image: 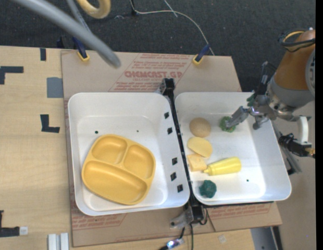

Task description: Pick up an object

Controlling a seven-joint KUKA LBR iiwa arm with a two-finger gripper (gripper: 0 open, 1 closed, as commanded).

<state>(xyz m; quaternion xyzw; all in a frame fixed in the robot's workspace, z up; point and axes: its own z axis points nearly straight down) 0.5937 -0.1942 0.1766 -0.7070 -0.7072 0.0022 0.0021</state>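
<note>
Gripper (244, 116) low in the right bin (265, 189), beside the green object (227, 124) — finger state cannot be told; nothing lifted, pick remains.

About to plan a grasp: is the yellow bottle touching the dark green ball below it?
Apart. The camera view shows white bin floor between the yellow bottle and the green ball.

1. Pretty clearly a robotics lab, not anyone's home.
2. Two white bins (78, 139) sit on a cardboard sheet (146, 74) clamped down with clips (202, 53) on a plywood worktop (26, 155).
3. Black tape marks (47, 123) on the wood, loose cables (177, 12), dark carpet behind.
4. Grey-and-orange industrial arm (297, 61) reaching in.
</note>
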